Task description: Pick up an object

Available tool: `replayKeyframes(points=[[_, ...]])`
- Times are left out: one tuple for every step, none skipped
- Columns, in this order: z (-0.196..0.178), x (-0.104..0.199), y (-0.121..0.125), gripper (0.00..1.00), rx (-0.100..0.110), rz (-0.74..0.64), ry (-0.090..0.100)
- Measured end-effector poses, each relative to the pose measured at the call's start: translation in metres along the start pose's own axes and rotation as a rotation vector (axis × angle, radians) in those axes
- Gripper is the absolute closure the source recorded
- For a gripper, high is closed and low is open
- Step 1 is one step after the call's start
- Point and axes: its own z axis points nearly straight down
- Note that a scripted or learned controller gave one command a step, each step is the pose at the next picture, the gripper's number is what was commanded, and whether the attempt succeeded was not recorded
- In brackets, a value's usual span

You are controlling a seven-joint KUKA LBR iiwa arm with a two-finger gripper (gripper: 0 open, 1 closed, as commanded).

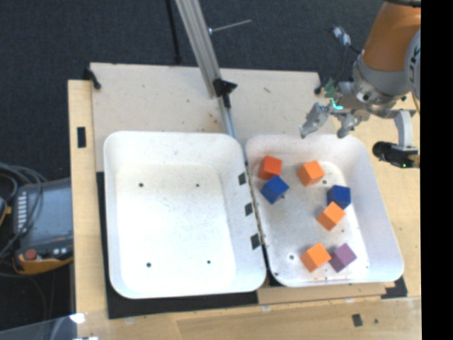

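Note:
The right bin [379, 211] holds several small cubes: an orange-red one [270, 166] and a blue one [274, 188] at its left, an orange one [311, 173] near the back, a second blue one [340, 195], more orange ones [330, 216] [316, 256] and a purple one [343, 256] toward the front. My gripper [327, 126] hangs above the back rim of this bin, behind the cubes. Its two fingers are spread apart with nothing between them.
The left bin [177, 214] lies beside the right one, with black clips along the divide. A slanted aluminium post [202, 44] rises behind the bins. A grey box with cables [35, 218] sits off the bench's left edge.

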Motion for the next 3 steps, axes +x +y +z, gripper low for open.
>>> replayKeyframes(points=[[0.063, -0.002, -0.001, 0.00, 0.005, 0.003, 0.001], [0.125, 0.003, -0.001, 0.00, 0.005, 0.001, 0.001], [0.126, 0.001, 0.004, 0.00, -0.015, 0.004, -0.002]])
